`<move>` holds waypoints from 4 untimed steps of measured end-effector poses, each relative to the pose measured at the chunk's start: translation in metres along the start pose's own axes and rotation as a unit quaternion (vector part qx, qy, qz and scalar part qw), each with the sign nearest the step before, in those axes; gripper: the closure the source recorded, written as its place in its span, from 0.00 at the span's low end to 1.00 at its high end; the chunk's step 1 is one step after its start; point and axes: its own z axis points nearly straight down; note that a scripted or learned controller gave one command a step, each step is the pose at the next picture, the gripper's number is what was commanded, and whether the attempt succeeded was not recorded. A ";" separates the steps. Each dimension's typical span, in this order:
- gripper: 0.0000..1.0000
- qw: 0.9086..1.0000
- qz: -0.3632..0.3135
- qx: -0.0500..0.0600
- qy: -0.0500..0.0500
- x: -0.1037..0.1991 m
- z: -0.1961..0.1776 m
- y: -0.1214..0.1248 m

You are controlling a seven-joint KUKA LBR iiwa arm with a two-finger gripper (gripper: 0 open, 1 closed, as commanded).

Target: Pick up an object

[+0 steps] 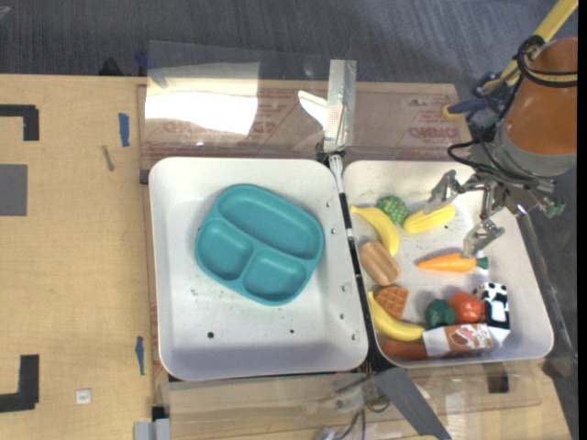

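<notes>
The right bin (537, 273) holds a pile of toy food. A yellow corn piece (429, 218) lies near its back, with a green broccoli (394, 209) and a banana (382, 228) to its left. An orange carrot (449, 263) lies in the middle. My gripper (464, 212) hangs over the back right of this bin, open, with nothing between its fingers. One metal finger (446, 188) stands just above the corn piece, and the other (482, 236) is just above the carrot's right end.
Nearer the front of the right bin lie a hot dog bun (378, 262), a waffle (392, 299), a second banana (393, 320), a tomato (466, 307), a cow-patterned carton (495, 302) and a sauce bottle (468, 339). A teal divided plate (260, 243) sits in the left bin (174, 282).
</notes>
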 end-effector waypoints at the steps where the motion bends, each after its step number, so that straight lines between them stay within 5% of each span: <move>1: 0.00 1.000 0.014 -0.001 0.001 -0.008 0.092 0.015; 2: 0.00 0.998 0.059 -0.001 0.001 -0.028 0.093 0.047; 3: 1.00 0.998 0.060 0.002 -0.007 -0.032 0.079 0.046; 4: 1.00 0.996 0.090 -0.001 -0.003 -0.073 -0.009 0.096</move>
